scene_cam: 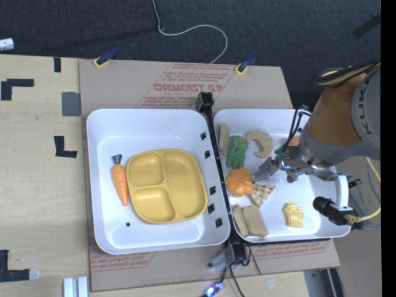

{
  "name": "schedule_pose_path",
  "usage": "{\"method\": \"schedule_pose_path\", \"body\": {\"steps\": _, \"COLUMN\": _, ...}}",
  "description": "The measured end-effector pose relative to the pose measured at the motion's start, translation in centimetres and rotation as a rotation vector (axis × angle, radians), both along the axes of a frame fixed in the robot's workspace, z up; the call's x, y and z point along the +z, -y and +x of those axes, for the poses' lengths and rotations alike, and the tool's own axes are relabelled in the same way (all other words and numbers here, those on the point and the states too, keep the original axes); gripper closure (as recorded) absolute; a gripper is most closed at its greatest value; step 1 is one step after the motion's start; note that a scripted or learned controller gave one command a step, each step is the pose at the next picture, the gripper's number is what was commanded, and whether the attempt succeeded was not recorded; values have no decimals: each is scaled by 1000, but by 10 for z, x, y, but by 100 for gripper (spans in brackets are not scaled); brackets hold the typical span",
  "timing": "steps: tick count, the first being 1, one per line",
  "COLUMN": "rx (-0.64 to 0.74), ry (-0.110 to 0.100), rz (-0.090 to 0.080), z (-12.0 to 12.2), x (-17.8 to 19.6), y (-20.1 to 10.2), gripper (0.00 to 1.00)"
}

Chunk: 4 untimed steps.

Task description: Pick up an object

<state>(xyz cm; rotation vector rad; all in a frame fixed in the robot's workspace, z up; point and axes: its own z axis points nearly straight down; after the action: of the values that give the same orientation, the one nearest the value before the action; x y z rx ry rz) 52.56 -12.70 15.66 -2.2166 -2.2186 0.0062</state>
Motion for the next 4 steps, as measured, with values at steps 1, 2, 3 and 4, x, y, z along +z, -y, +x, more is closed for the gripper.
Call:
{"method": "schedule_pose_path", "body": {"steps": 1, "rx": 0, "ry": 3, "rz": 0, "z": 0, "x": -41, "y": 0, "gripper": 0}}
{"method": "schedule_pose_path", "body": {"steps": 2, "rx": 0, "ry": 9, "rz": -3, "z": 1, "x": -72, "y": 0, "gripper": 0}}
{"method": "schedule_pose_path", "body": {"steps": 3, "rx": 0, "ry": 7, "rz": -3, "z": 0, "x": -62, "y": -1, "gripper": 100}}
{"method": "schedule_pose_path", "body": {"steps": 4, "rx": 0, "ry": 7, "rz": -1, "z": 5, "x": -2, "y": -6, "gripper": 100}}
